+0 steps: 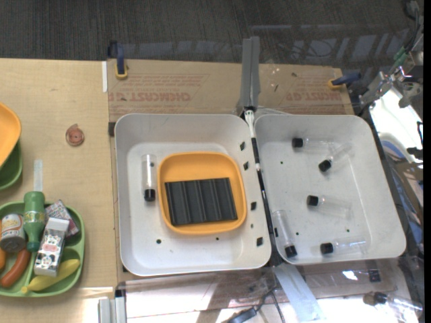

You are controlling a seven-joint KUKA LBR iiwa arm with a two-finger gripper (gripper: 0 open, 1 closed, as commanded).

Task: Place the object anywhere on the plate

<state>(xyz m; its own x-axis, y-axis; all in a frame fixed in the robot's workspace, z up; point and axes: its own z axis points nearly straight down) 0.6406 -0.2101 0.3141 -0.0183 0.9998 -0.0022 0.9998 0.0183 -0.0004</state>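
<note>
An orange plate [200, 165] lies in the left white bin [135, 247]. A dark ridged rectangular block [204, 201] rests flat on the plate and covers most of its middle. Just left of the plate lies a clear tube [147, 172], its black cap pointing toward the front. The right white bin [377, 200] holds several more clear tubes with black caps, among them one at the back [311, 142], one in the middle [330, 206] and one at the front left corner [281, 229].
On the bench at the far left stand a green tray of toy food [40, 254] and an orange bowl [7, 136]. A small pink disc [75, 135] lies near them. Clamps [120, 67] hold the cardboard behind the bins. Cables and gear [404, 73] crowd the upper right.
</note>
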